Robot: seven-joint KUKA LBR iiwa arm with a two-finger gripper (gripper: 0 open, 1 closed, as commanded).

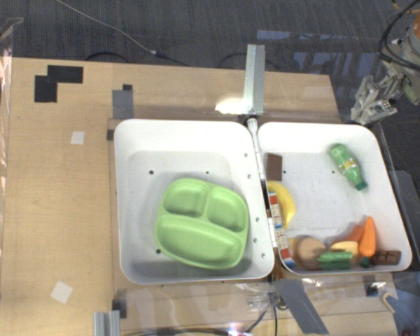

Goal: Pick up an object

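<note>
Metal claw (375,102) hangs past the right bin's (315,142) top right corner, over the bench, nothing in it; can't tell how wide it's set. Arm slants in from the upper right. Nearest is a smooth green bottle (348,165) lying tilted, then a curved banana (283,201), a tapered carrot (367,236). Left bin (136,145) holds a glossy green divided plate (203,222)

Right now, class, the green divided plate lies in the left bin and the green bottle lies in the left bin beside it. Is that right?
Not quite. The camera view shows the green divided plate in the left bin, as stated, but the green bottle lies in the right bin, near its far right corner, apart from the plate.
</note>
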